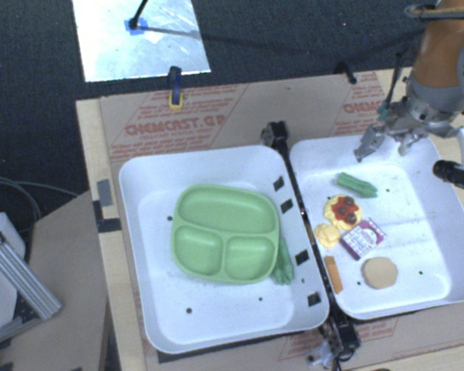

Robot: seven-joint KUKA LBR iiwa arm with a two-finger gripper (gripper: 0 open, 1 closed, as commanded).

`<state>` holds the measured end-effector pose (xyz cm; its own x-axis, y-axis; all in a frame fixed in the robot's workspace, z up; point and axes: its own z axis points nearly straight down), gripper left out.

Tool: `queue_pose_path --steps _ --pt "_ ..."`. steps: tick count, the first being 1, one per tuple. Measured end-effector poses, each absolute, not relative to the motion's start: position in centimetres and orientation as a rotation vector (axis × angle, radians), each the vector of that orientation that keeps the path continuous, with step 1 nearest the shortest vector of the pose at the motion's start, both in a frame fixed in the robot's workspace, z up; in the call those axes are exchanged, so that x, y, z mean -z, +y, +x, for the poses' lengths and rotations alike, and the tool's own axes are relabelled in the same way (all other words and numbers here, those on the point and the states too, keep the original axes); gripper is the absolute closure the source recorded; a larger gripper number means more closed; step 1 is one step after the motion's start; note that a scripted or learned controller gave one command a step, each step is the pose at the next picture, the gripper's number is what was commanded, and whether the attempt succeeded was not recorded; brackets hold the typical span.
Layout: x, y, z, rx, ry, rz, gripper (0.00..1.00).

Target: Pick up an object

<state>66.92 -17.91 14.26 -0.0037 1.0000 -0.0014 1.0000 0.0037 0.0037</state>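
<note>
My gripper [385,146] hovers over the far edge of the right bin [442,219], open with nothing between its fingers. Below it, toward the front, lies a green pod [356,184]. Further forward sit a yellow and red piece [342,208], a small yellow piece [328,234], a purple and white packet [362,237], a tan round biscuit [380,272] and an orange stick [333,273] by the bin's left wall. None of these touches the gripper.
The left bin [153,234] holds a green divided plate [224,233] with a green leafy item [282,261] at its right edge. A black divider [296,214] runs between the bins. The arm's orange band [442,48] stands at the far right.
</note>
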Motion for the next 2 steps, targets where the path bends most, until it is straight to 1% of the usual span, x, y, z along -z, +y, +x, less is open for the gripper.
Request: queue_pose_path --steps 2 --pt "-14.26 -17.91 66.92 -0.003 2.223 2.215 0.0"
